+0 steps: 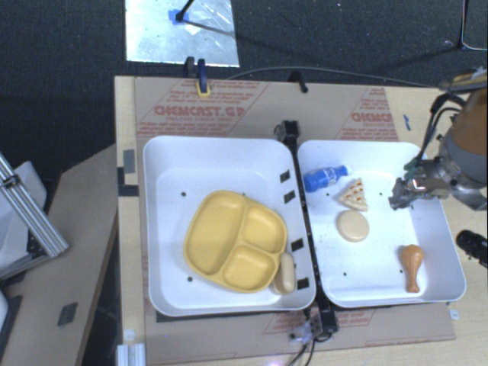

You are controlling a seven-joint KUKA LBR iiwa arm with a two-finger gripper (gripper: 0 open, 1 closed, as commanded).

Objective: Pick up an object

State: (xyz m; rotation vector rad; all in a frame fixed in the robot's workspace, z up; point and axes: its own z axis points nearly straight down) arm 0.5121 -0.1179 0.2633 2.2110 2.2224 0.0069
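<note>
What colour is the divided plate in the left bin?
Yellow. The divided plate shows clearly in the camera view, lying in the left bin.

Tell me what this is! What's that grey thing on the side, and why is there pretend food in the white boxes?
That grey thing is a robot arm reaching in from the right. At its end is a gripper, like a hand with two fingers. A camera fixed above the bench took this picture, looking down at a slant.

On the bench sit two shallow white bins. The left bin has a yellow divided plate with a small pale bread roll beside it. The right bin has a blue bottle lying down, a pizza slice, a round cream-coloured disc and a chicken drumstick.

The robot's job is to pick something up. The gripper hovers at the right bin's edge with nothing visibly in it.
</note>
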